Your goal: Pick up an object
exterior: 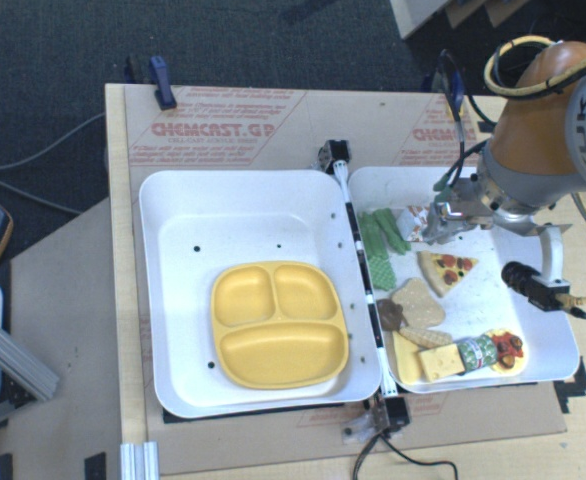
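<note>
The pickable objects lie in the right bin [563, 343], a loose heap of toy food. A pizza slice [447, 268] with red dots sits near the bin's middle. Left of it, green bean-like strips [380, 243] run along the bin's left wall. Nearer the camera lie a tan cracker-like round [419, 305] and a small dark brown piece [389, 315] touching its left edge. At the near edge are a pale yellow cheese-like block [438, 360], a yellow flat piece [405, 358] beside it, and a green wrapped item [480, 352] with a red berry-like cluster [510, 345] at its right end.

The gripper [441, 220] is low over the far part of the right bin, just beyond the pizza slice and right of the green strips. Its metal tip is small and blurred against a few small items there, so I cannot tell how the jaws stand, nor whether anything sits between them. The arm [543, 138], with its orange band, reaches in from the right.

The left bin [173, 218] holds a yellow divided plate [278, 323] with three compartments, lying flat toward the near side. Both bins rest on a brown board [233, 128] with red print, held by a blue clamp [160, 80] at its far left corner.
</note>
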Tool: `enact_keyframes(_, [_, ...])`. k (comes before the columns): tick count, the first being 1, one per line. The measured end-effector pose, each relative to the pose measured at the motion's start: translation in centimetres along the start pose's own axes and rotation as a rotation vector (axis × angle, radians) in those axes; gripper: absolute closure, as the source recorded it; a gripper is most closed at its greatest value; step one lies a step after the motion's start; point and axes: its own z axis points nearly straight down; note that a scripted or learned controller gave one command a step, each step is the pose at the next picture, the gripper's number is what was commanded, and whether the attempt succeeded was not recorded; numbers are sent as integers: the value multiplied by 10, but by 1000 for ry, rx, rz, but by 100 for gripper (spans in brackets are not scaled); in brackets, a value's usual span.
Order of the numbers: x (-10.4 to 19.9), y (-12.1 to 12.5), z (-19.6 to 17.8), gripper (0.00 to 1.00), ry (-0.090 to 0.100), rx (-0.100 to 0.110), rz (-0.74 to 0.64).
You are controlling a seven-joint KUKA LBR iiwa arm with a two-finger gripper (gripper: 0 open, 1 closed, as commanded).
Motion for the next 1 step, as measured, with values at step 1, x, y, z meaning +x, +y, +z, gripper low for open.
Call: enact_keyframes(1, [-3, -3, 6, 0, 0, 10, 6])
